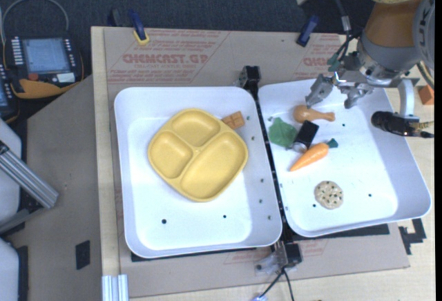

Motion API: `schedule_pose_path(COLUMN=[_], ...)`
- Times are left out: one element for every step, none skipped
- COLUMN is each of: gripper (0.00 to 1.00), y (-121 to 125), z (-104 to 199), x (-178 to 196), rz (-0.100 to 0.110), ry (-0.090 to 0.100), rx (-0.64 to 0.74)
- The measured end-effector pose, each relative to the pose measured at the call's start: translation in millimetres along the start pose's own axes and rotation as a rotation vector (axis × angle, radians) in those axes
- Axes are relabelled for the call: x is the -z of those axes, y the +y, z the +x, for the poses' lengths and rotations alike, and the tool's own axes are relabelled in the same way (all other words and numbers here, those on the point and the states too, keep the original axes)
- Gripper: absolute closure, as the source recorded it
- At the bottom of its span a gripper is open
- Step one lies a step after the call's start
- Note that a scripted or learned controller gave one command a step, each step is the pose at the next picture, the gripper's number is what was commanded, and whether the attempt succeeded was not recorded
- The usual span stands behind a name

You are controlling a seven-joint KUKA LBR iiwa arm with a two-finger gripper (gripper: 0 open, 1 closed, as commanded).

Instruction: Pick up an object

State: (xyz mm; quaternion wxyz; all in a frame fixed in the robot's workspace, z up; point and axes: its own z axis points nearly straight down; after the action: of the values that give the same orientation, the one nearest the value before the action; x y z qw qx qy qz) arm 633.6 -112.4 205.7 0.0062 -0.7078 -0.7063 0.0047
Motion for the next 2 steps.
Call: schedule_pose_path(gripper=[0.00, 0.00], y=[2.9, -2.4], z=[0.3, 2.2], x=[8.2, -50.4], rz=[-0.014, -0.013], ry=[-0.002, -0.002], rx=[0.002, 0.002])
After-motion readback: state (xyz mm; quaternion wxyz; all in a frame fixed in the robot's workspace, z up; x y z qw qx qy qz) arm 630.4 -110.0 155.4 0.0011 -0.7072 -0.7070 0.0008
